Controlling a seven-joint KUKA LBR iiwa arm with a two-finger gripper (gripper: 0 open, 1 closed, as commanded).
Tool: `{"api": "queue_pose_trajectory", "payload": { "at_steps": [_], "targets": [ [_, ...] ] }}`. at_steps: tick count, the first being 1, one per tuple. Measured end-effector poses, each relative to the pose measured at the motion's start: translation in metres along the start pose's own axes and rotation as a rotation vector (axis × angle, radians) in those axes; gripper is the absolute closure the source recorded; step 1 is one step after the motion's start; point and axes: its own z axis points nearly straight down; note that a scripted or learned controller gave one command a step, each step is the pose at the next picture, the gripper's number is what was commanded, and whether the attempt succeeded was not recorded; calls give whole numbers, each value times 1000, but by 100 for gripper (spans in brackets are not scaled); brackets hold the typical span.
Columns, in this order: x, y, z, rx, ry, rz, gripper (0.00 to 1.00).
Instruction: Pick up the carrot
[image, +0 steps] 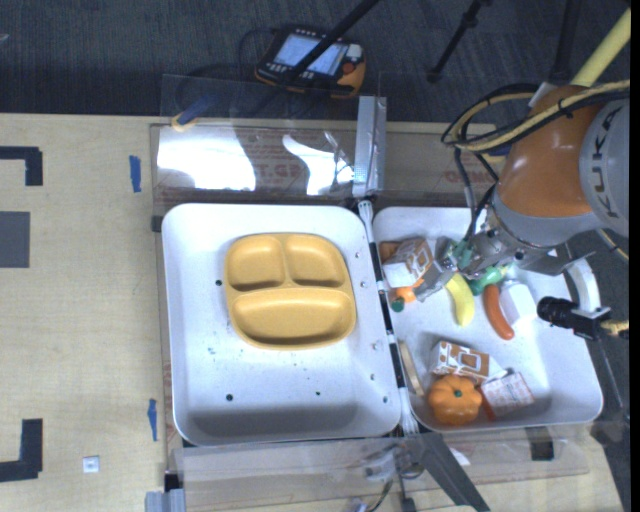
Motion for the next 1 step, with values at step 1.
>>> {"api": "queue_pose_trajectory", "payload": {
  "at_steps": [1],
  "targets": [
    [28,-22,1,1,1,146,0]
  ]
}}
